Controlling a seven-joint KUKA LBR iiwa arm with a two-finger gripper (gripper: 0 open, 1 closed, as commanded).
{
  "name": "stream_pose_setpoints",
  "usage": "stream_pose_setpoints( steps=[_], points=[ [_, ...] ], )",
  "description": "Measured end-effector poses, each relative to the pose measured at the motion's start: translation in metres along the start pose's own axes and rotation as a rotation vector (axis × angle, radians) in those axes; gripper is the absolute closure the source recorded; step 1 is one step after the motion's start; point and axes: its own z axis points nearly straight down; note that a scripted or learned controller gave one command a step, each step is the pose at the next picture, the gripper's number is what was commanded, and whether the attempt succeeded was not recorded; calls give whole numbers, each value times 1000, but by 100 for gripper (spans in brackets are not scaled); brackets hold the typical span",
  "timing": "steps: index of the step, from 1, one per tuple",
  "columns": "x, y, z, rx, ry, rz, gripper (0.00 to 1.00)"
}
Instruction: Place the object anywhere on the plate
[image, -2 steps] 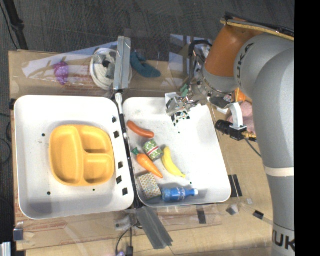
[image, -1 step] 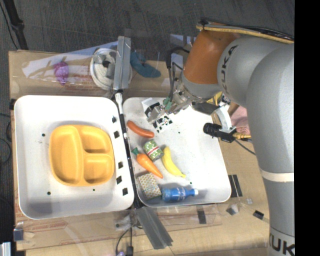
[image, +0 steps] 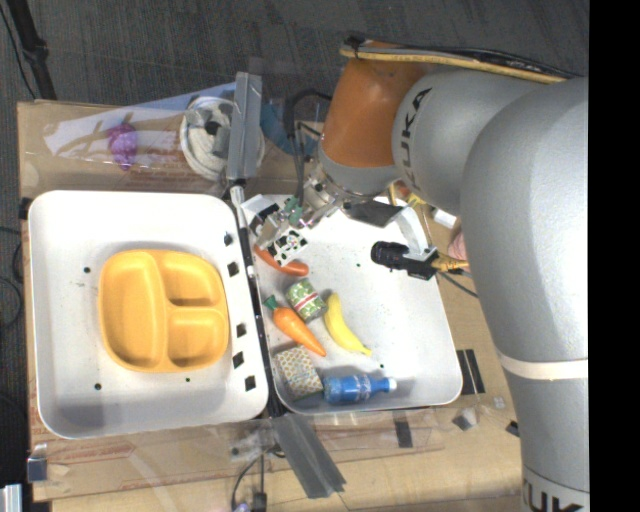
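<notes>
Gripper (image: 283, 238) state cannot be determined; it hovers over the right bin (image: 420, 320). Yellow plate (image: 165, 308) holds nothing; transfer remains.

The shallow white left bin (image: 60, 400) holds a yellow three-compartment plastic plate (image: 165, 308) near its middle, with bare white floor open around it on every side. The shallow white right bin (image: 420, 330) is crowded along its left wall: a small orange carrot (image: 283, 264), a green-and-white can (image: 304, 299), a larger orange carrot (image: 298, 330), a yellow banana (image: 343, 326), a patterned block (image: 297, 370) and a blue plastic bottle (image: 352, 387). Its middle and right floor lie open. The grey arm (image: 500, 180) overhangs its far right corner.
</notes>
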Motion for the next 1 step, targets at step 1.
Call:
stream_pose_setpoints(
  steps=[1],
  points=[
    [88, -10, 0, -2, -2, -130, 100]
  ],
)
